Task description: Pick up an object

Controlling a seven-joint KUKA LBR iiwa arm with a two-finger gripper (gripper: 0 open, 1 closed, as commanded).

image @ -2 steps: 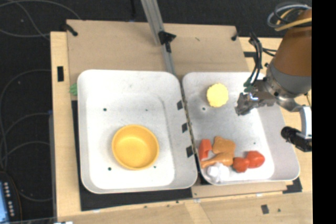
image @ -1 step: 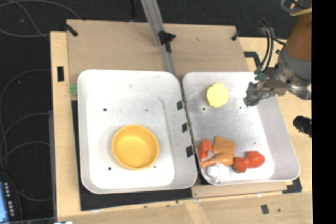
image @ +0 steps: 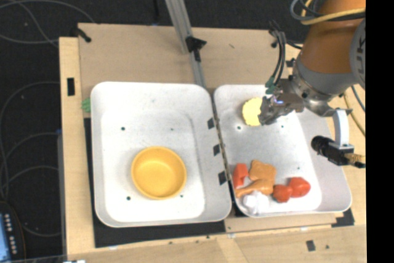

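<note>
Note that the gripper [image: 269, 113] stands low over the upper part of the right bin [image: 320, 151], directly beside a pale yellow disc-like object [image: 251, 111]; the object lies just to the gripper's left in the camera view, touching or nearly touching it; its shape is roundish, so no long axis can be read. You cannot tell from this view how the gripper is set, nor whether it has hold of anything; treat the object as not yet secured. In the same bin, observe the cluster at the lower edge: an orange carrot-like piece [image: 239, 174], a tan piece [image: 263, 173], red pieces [image: 294, 188] and a white item [image: 257, 202], all well apart from the gripper. The left bin [image: 117, 126] holds one yellow bowl [image: 159, 172], upright.
</note>
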